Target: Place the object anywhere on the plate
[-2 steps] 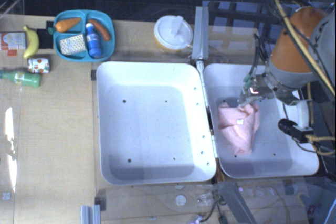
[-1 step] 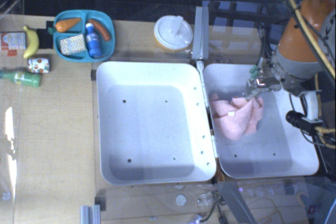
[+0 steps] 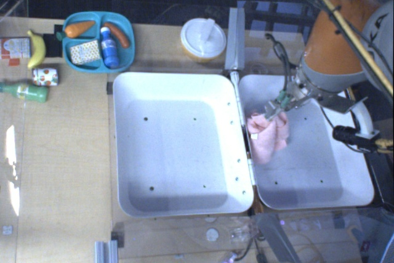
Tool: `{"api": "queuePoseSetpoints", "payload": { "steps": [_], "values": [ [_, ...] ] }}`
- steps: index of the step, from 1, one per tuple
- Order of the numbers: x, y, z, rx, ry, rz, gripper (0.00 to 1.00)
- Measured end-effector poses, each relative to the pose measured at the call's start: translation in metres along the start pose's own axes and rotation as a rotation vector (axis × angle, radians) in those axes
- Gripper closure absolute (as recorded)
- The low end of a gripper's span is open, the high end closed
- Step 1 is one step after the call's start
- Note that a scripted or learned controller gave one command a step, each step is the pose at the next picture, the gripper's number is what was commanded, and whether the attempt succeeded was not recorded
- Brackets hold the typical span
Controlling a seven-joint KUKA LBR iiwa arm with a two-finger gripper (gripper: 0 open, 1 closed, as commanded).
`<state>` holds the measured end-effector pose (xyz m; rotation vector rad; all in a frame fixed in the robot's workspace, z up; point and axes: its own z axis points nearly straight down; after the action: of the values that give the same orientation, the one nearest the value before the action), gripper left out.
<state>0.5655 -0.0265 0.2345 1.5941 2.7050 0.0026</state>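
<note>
the gripper (image 3: 277, 106) is down in the right bin (image 3: 320, 185), pinching the top edge of the pink cloth (image 3: 268, 134), which droops by the bin's left wall, far from the blue plate (image 3: 126, 31) up on the bench.

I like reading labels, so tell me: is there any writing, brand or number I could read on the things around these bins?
None can be read.
Small carton: red and white print, too blurred to read.
Small can: patterned label, too small.
Green bottle: no legible text.
Blue bottle in the blue tray: label blurred.
</note>
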Motion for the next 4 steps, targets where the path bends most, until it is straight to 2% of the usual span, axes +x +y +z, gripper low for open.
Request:
{"api": "queuePoseSetpoints", "payload": {
  "steps": [1, 2, 3, 4],
  "values": [
    [0.043, 0.019, 0.009, -0.002, -0.001, -0.402, 1.0],
    [0.082, 0.051, 0.012, -0.004, -0.002, -0.803, 1.0],
    [0.125, 0.068, 0.018, -0.004, -0.002, -1.065, 1.0],
    [0.173, 0.088, 0.011, -0.005, -0.002, -1.07, 1.0]
  ]
}}
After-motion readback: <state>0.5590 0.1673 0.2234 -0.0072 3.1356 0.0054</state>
